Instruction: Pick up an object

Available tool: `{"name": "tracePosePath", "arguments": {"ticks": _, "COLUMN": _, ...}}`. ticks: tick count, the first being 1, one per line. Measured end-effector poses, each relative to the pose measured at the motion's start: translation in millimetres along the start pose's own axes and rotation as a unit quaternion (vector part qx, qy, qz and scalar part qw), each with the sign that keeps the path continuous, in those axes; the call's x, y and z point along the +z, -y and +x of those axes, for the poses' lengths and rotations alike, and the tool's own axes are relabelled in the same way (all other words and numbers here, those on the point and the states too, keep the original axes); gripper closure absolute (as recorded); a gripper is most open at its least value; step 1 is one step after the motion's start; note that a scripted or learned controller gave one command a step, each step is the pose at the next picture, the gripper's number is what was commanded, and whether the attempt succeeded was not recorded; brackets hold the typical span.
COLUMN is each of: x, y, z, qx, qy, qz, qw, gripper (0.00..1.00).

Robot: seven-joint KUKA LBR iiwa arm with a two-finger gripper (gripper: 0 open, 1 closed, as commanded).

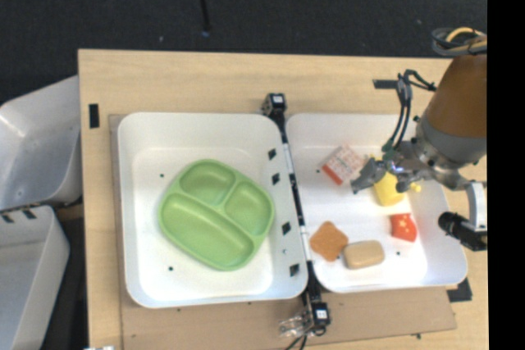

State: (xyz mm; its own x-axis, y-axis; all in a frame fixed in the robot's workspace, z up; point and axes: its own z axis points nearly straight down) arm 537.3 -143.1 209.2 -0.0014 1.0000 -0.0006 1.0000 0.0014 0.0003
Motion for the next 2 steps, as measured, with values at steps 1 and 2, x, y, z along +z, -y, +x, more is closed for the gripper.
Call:
{"name": "tracePosePath", "arguments": {"ticks": 1, "x": 63.4, "y": 3.2, "z": -2.2, "qx": 0.001, "qy": 0.000, "qz": 0.003, "qw": 1.0000, "gripper": 0.00}}
{"name": "tracePosePath", "arguments": {"ticks": 2, "x": 111.4, "y": 4.2, "z": -3.0, "qx": 0.002, "qy": 0.000, "qz": 0.002, "qw": 1.0000, "gripper": 0.00}}
